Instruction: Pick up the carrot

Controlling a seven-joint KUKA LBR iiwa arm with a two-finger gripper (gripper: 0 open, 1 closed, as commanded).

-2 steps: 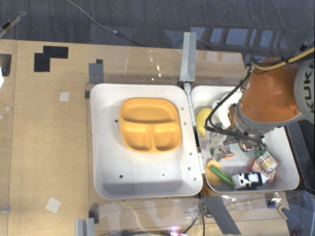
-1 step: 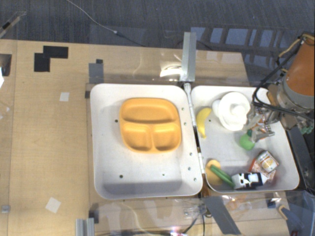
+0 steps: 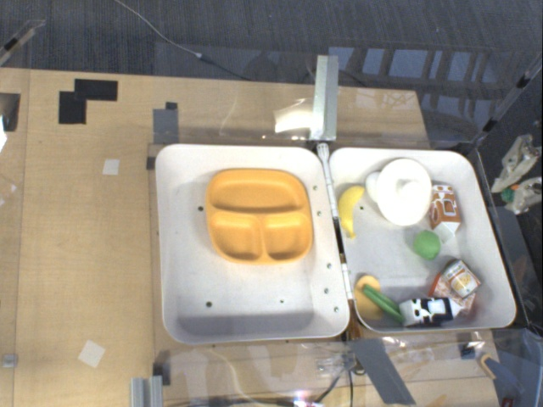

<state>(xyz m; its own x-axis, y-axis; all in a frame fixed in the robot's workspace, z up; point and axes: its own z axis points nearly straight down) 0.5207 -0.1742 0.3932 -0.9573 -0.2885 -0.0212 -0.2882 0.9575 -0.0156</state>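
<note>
The carrot (image 3: 368, 292) lies in the front left corner of the right bin (image 3: 485, 227). Its short orange body points toward the bin's left wall, and its green top (image 3: 387, 306) runs toward the front right. The green top's tip touches a black-and-white carton (image 3: 429, 310) lying beside it.
The right bin also holds a banana (image 3: 349, 207), a white bowl (image 3: 400, 191), a green ball (image 3: 427, 245) and two small brown cartons (image 3: 445, 207) (image 3: 459, 280). An orange sectioned plate (image 3: 259, 214) sits in the left bin (image 3: 182, 253). A metal post (image 3: 325, 96) stands behind the bins.
</note>
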